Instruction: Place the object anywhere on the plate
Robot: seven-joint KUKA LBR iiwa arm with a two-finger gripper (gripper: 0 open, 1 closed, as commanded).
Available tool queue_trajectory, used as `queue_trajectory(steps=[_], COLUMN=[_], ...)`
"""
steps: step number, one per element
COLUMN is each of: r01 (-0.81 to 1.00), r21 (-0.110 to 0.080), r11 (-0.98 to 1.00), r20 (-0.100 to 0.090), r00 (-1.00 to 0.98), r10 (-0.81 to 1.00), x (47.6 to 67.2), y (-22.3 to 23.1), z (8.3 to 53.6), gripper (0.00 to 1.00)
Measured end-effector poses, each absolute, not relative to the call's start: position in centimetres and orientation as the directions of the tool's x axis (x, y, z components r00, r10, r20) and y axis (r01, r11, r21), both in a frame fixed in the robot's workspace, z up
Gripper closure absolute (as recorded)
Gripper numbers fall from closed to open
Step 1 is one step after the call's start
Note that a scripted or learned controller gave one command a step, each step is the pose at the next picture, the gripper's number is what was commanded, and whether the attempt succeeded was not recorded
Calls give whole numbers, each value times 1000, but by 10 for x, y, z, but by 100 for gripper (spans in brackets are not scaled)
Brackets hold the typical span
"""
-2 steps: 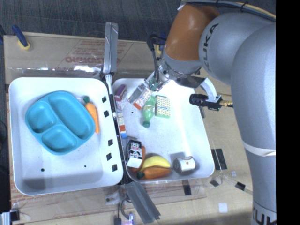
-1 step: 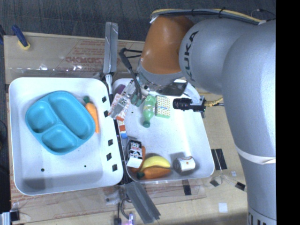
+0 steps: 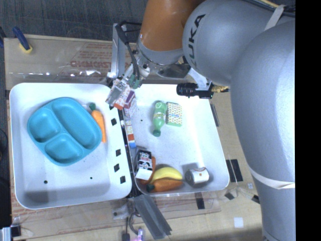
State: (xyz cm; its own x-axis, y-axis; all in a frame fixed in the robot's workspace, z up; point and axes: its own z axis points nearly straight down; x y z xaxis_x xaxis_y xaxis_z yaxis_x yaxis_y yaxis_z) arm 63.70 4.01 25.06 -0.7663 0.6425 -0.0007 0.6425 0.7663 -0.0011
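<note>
Seemingly, tool (image 3: 122, 88) grips a small carton (image 3: 124, 97) beside plate (image 3: 64, 129)

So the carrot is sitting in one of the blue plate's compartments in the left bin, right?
Not quite. In the camera view the carrot lies in the left bin beside the blue plate, against its right edge, not in a compartment.

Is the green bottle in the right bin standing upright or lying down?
Lying down: the green bottle shows its full side, cap pointing toward the bin's near edge.

Blue three-compartment plate (image 3: 65, 131) in left bin; carrot (image 3: 99, 124) touching right rim.
</note>
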Motion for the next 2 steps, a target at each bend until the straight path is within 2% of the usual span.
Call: queue_trajectory(steps=[1, 2], r01=[415, 415], r21=[-2, -2], r11=[910, 910], r20=[2, 2], r00=[-910, -910], r10=[415, 415], x=[615, 615], y=[128, 128], z=[239, 239], gripper=[100, 0])
